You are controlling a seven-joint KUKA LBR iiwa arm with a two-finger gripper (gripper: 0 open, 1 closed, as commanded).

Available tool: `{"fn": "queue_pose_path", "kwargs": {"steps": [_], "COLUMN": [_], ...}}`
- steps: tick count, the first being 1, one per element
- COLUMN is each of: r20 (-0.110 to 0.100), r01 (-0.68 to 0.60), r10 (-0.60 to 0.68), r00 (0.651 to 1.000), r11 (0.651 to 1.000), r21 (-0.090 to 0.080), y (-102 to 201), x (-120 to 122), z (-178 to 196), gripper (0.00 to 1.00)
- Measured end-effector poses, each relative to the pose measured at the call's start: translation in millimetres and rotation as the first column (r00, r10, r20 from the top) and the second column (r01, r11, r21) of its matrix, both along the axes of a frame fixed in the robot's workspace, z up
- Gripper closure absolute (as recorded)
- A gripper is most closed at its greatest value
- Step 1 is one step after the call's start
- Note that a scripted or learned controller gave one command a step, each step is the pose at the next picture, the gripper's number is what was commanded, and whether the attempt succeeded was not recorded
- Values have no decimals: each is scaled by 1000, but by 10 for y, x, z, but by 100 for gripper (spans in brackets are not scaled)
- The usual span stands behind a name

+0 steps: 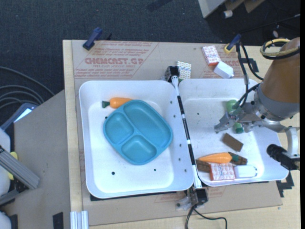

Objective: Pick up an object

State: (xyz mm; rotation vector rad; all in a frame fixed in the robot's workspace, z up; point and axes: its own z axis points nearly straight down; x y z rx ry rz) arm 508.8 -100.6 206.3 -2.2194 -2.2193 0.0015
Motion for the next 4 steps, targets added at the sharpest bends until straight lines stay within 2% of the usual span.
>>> {"fn": "queue_pose_path", "kwargs": {"steps": [1,2,3,4], "r20": [0,1,2,4], "r01": [1,0,0,-1], "r10": [-1,0,0,1], "r00": [1000,1000,1000,1000], "r11": [1000,1000,1000,1000], "r21": [0,0,-1,-3], "y": [-668,-620,-621,-994], "x": [132,258,262,912], "z": [-529,-1220,-1119,-854], "gripper": [0,0,100,100]}}
